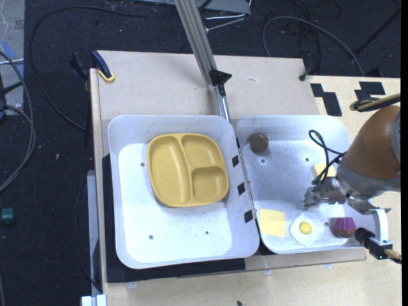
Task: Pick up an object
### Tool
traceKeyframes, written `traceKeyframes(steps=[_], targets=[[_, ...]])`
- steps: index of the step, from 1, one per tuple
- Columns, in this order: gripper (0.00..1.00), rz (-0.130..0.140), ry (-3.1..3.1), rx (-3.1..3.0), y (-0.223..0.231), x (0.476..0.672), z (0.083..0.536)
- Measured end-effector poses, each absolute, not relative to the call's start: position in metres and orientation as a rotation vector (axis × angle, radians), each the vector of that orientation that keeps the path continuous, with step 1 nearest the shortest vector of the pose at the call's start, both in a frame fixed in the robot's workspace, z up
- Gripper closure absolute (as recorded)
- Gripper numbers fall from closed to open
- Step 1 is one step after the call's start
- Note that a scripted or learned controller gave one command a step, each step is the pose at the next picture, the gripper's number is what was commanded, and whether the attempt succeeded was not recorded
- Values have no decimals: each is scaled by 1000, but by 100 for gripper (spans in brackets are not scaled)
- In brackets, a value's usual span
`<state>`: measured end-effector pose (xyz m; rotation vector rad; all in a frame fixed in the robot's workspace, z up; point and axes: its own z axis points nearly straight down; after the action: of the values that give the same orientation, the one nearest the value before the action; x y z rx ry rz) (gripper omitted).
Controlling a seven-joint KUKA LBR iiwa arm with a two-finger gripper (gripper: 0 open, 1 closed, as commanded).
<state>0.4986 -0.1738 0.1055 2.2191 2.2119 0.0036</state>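
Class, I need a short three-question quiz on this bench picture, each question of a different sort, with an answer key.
1. True or false: the yellow divided plate lies in the left bin.
2. Multiple choice: which item lies nearest the fried egg in the right bin? A) brown ball B) purple block C) yellow divided plate.
3. Fill in: the flat yellow cheese slice lies just to the ___ of the fried egg as the camera sees it.

Key: 1 true. 2 B. 3 left.

For discussion: the pincer sits low over the right bin, above the fried egg in the view.
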Motion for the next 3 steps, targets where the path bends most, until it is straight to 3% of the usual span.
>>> traceKeyframes(steps=[2, 3], targets=[[100, 5, 2220, 2214, -165, 495, 223], [100, 1, 2224, 2217, -165, 496, 227]])
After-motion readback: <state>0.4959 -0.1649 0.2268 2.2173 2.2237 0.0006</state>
